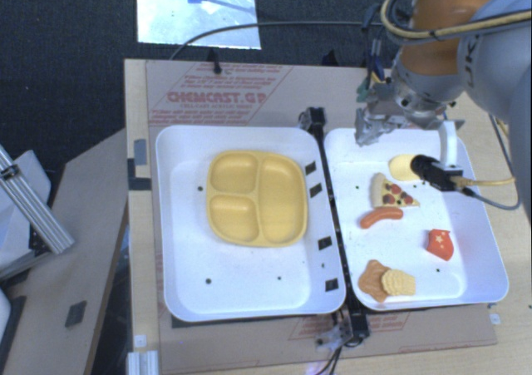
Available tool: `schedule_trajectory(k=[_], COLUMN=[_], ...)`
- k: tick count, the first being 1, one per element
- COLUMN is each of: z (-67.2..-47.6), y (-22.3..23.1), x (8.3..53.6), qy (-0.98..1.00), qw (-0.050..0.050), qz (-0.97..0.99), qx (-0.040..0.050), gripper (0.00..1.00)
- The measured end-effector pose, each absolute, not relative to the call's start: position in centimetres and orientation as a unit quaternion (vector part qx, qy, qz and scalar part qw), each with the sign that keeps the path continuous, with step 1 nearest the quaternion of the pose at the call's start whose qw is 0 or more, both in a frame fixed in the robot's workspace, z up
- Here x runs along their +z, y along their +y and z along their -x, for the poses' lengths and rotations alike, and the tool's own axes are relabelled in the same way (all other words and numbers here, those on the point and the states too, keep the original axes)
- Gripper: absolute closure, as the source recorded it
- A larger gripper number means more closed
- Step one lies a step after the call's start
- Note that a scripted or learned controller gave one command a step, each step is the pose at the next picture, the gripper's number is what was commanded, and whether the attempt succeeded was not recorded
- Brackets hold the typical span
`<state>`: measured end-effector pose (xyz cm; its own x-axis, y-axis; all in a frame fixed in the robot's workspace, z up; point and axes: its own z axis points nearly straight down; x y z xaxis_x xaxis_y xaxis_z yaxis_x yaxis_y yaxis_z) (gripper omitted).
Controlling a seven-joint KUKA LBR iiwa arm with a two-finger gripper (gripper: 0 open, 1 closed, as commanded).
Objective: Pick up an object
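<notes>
**Gripper hangs over the far corner, food lies nearer us**

Nearest to us, at the front of the right-hand shallow white bin (486,269), sits a tan toy biscuit stack with a ridged yellow cracker on top (386,280). Just behind it to the right lies a small red toy strawberry-like piece (440,244). Further back we have an orange-red toy sausage (381,217), a toy pizza slice with red toppings (392,192) close behind it, and a pale yellow rounded piece (402,166) partly covered by a black fitting on the arm. Any of these could be the pick; none is in the gripper.

The left-hand white bin (179,224) carries a yellow plastic divided plate (254,197).

Now the risks, as we judge them. The two-finger gripper (371,130) hovers over the far-left corner of the right bin, near the divider, where no toy lies below it. A straight descent would close on nothing or clip the bin wall. The sausage and pizza slice are close together, so a grab there could nudge one away.

The grey arm with its orange joint (449,7) comes in from the right, wrist pointing down. We cannot tell whether the fingers are spread or pressed together; they are too small and dark here.
</notes>
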<state>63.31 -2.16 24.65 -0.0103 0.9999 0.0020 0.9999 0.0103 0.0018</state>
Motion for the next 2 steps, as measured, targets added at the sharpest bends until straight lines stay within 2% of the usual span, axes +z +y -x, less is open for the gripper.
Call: schedule_trajectory(k=[1,2], z=[-64.2,-63.6], y=[3.6,9.9], x=[23.9,22.9], qy=[-0.711,-0.711], qw=[0.000,0.001], qz=[0.703,0.703], qx=[-0.0017,-0.0012], gripper=[1.00,1.00])
